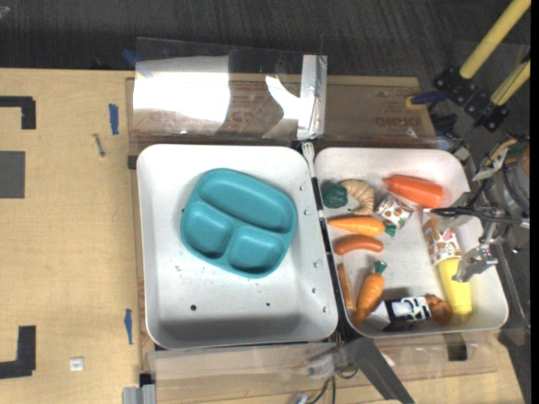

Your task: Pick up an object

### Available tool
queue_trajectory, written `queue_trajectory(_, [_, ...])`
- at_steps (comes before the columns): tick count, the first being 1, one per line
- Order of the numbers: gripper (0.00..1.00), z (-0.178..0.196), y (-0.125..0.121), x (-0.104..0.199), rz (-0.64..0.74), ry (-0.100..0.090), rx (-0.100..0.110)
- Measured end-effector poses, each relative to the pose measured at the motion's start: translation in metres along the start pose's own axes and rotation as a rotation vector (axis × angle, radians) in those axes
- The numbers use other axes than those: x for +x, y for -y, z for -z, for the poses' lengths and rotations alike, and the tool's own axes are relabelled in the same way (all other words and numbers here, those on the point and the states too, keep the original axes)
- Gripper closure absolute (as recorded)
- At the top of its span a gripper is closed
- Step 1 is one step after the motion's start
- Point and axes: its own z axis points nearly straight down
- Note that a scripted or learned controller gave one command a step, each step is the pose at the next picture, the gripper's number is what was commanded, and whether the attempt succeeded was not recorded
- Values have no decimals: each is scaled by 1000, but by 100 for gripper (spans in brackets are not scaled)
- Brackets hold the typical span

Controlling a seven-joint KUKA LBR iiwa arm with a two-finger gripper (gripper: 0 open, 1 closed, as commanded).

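Faint print on the cardboard (362,108) is too blurred to read.

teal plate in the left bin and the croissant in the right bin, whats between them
In the camera view, between the teal plate and the croissant lie the bins' touching rims and a dark green toy beside the croissant.

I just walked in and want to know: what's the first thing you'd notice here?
The big teal divided plate jumps out, lying alone in the left white bin. Next comes the right bin, crowded with toy food: orange carrots, a croissant and a yellow piece near its right edge. The tool is at that bin's right side.
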Motion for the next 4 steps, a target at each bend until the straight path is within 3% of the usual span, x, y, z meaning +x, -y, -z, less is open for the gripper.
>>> queue_trajectory(1, [0, -115, 35, 5, -17, 15, 5])
queue_trajectory(2, [0, -118, 30, 11, -154, 29, 6])
queue_trajectory(3, [0, -120, 28, 12, -273, 25, 2])
queue_trajectory(4, [0, -120, 24, 13, -296, 27, 7])
